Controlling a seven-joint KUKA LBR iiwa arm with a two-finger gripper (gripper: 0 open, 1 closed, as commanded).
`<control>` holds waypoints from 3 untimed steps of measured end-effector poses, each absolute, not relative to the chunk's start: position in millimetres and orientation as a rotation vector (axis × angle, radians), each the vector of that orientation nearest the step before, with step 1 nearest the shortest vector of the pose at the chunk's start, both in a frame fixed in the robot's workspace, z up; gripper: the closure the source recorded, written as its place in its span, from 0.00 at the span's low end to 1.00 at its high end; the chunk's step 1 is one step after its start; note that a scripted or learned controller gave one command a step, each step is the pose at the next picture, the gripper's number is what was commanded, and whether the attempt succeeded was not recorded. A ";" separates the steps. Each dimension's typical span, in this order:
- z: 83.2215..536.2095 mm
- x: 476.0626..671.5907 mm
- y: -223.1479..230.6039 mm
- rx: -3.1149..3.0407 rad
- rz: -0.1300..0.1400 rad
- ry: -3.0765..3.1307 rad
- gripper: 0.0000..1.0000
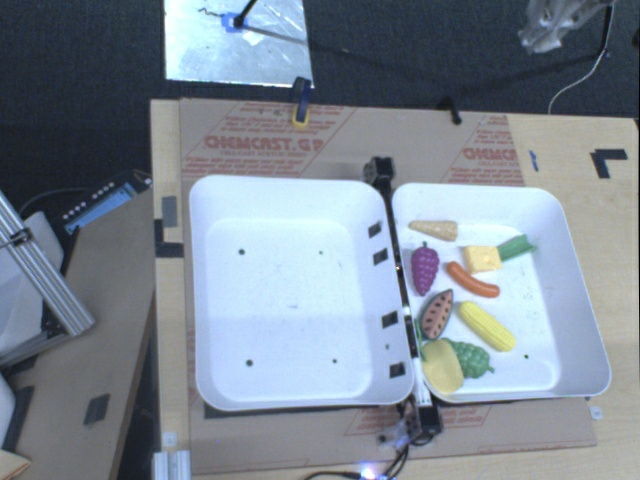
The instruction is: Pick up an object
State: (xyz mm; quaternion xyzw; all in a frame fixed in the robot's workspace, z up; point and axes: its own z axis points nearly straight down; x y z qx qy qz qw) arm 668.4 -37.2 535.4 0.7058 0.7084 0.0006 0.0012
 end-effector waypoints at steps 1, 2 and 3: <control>535.4 668.4 -8.5 2.215 0.003 2.225 1.00; 535.3 668.4 1.5 2.215 0.002 2.225 1.00; 535.4 668.4 17.4 2.215 0.003 2.225 1.00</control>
